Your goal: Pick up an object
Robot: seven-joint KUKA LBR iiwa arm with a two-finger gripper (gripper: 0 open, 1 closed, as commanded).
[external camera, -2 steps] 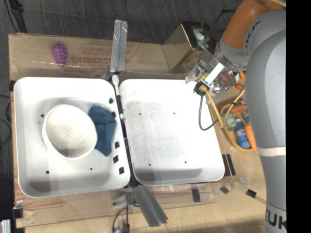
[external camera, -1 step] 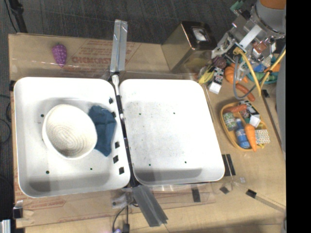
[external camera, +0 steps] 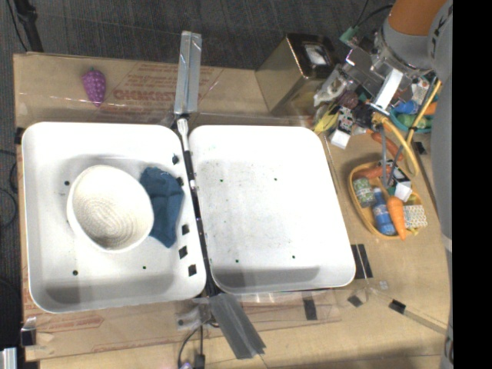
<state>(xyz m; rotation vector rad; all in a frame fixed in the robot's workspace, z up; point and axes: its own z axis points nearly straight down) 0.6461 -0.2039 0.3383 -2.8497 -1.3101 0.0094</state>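
- Brown cardboard-topped bench [external camera: 254,329] w/ clear tape across it; dark grey carpet-like floor along the far edge.
- Two shallow white bins side by side, smooth plastic w/ rounded corners, meeting at a middle seam lined w/ small black tabs.
- Left bin [external camera: 46,283]: holds a round cream bowl [external camera: 110,207] w/ a ribbed, woven-looking texture, sitting left of centre.
- Blue cloth [external camera: 163,204], soft and crumpled, lies just right of the bowl, touching its rim, near the bin's right wall.
- Right bin [external camera: 265,206]: white floor w/ fine dark specks and a few small holes.
- Purple object [external camera: 94,85], oval and bumpy (like a small grape bunch), rests on the cardboard beyond the left bin's far-left corner, well apart from the bins.
- Grey metal strip [external camera: 187,71] stands at the far end of the seam; another grey bar [external camera: 237,325] lies at the near end.
- Arm [external camera: 419,10] at far right, orange band above grey wrist; gripper [external camera: 369,91] hangs over the bench beyond the right bin's far-right corner, amid wires and fittings. Can't tell how the jaws stand.
- Yellow oval basket [external camera: 355,194] right of the right bin, w/ small mixed items incl. an orange carrot-shaped piece [external camera: 397,217].
- Brown box [external camera: 296,71] sits far side, left of the gripper.
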